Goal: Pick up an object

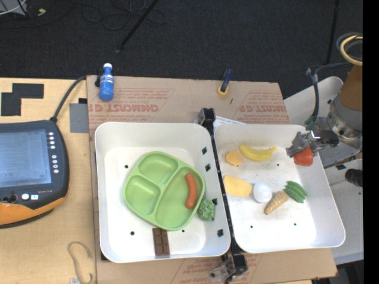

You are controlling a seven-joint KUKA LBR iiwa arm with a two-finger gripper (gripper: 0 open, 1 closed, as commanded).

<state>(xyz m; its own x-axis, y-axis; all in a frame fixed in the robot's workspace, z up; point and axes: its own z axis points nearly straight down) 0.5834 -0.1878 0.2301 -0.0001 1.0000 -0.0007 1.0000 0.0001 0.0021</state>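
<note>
The gripper (302,147) is over the right bin's (331,229) far right edge, pinching a small red thing (304,157).

- A bench (35,241) with a light wooden top carries everything.
- A flattened cardboard sheet (160,102) lies on it.
- Two white bins sit side by side on the cardboard: left bin (112,136), right bin (328,226).
- A teach pendant (29,165) rests at the bench's left.
- A blue bottle (106,83) lies at the cardboard's far left corner.
</note>
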